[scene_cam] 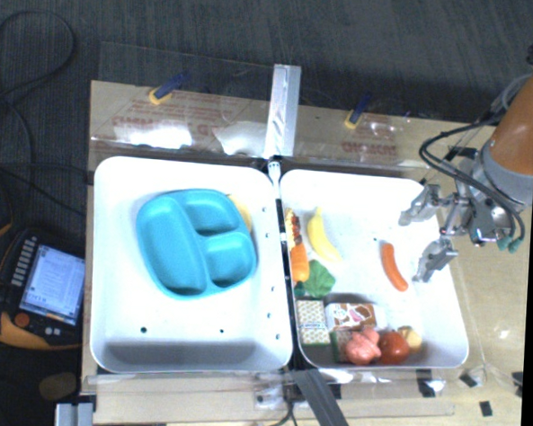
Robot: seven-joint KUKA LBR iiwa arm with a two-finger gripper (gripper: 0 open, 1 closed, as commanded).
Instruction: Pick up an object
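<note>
Right bin [438, 349]: toy food spread through it. An orange sausage [394, 266] lies alone on bare white floor toward the bin's right side, long axis running from upper left to lower right, upper end toward the back wall. A yellow banana [323, 237] lies left of it, well apart, long axis close to the same slant, near the divider between the bins.

Pincer [434, 234] hangs over the right bin's right part, fingers spread wide, one fingertip near the back right corner, the other just right of the sausage. Nothing between them; released. The arm [516, 142] enters at the right edge and is cut off by the frame there.

Clutter along the divider: a carrot-like orange piece [299, 262] and a green leafy piece [320, 279], touching. At the front of the bin a box [310, 320], a pink lumpy item [361, 347] and a red round one [393, 346] are packed together; exact shapes hard to read, edges overlapping.

Left bin [115, 333]: a blue compartment tray [196, 241] sits toward the back. A yellow item [241, 213] peeks out behind its right edge, mostly hidden.

Open room: bare floor around the sausage on all sides, and the front half of the left bin. The bench [492, 356] shows right of the bins.
</note>
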